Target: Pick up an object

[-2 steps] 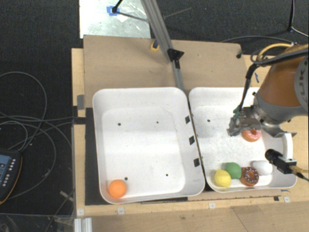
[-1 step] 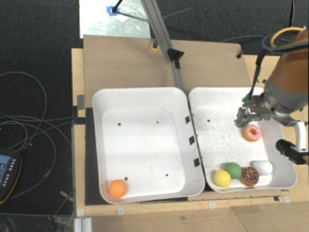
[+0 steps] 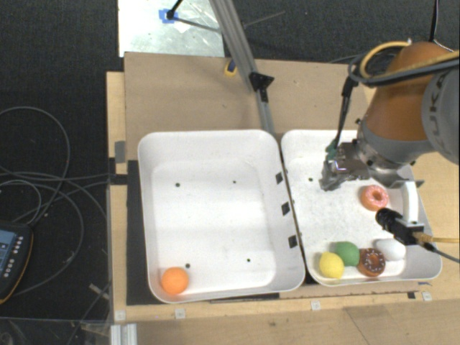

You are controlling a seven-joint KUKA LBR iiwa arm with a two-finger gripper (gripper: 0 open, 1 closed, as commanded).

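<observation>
A pink frosted doughnut (image 3: 374,197) lies in the right bin (image 3: 309,149), right of centre in the frame, nearest the gripper (image 3: 330,180), which hangs just to its left over bare bin floor. Whether the gripper is open or closed cannot be told. Along the bin's lower edge sit a yellow ball (image 3: 330,265), a green ball (image 3: 346,252), a chocolate doughnut (image 3: 371,262) and a white egg (image 3: 390,249), crowded together. An orange ball (image 3: 174,280) rests alone at the lower left of the left bin (image 3: 208,146). The pink doughnut looks the cleanest target: centre over it, descend straight, close across its width.
</observation>
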